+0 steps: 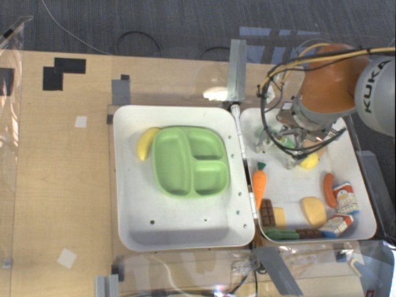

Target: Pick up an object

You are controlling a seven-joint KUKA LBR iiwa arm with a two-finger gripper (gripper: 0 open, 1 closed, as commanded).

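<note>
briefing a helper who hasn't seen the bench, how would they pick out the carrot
Look in the right white bin, along its left wall next to the divider. The carrot lies there lengthwise, above the chocolate bar. It is the only orange, tapered piece with a green top.

Small yellow obj, right bin.

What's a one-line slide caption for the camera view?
KUKA arm reaches into the right bin above a small yellow item; green divided plate and banana sit in the left bin.
</note>
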